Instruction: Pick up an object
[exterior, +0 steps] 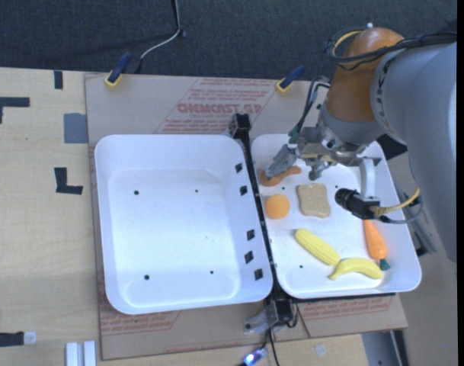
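The hand (299,162) hovers with jaws spread and empty over the right bin (403,280); nothing is lifted yet. An orange strip (280,175) lies just beneath it, a cracker (314,201) and ball (277,207) nearby; closing and lifting remain.

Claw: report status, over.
Claw open, nothing held, over right bin. Orange strip just beneath it. Bread slice and orange ball close alongside.

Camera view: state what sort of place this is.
Probably a robot grasping test bench in a lab: two white bins clamped on a board, toy food such as a corn cob, and the pincer overhead.
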You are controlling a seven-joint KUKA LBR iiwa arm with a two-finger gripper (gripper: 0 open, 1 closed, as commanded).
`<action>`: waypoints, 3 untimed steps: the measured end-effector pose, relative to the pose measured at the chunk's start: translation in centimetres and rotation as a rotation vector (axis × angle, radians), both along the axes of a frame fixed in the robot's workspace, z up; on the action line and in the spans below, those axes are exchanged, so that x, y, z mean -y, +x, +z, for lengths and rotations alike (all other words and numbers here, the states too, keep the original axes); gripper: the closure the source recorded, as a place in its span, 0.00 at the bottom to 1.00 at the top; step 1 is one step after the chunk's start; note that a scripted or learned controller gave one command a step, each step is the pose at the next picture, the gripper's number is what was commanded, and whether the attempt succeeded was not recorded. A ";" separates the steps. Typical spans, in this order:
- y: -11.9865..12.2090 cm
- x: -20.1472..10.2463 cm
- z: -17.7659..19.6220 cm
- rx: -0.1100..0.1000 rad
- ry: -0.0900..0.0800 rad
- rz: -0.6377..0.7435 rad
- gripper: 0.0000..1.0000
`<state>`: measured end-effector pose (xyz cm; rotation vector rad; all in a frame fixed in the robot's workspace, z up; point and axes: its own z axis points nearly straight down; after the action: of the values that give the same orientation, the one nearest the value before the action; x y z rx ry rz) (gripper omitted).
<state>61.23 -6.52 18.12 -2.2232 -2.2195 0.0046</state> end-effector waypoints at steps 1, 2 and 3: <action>-8.9 7.1 5.3 0.000 -0.001 -0.007 0.00; -13.4 7.4 -5.8 -0.015 0.006 -0.002 0.00; -10.2 3.4 -10.0 -0.003 0.002 0.004 0.00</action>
<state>51.07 -9.88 8.15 -2.2160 -2.2219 0.0064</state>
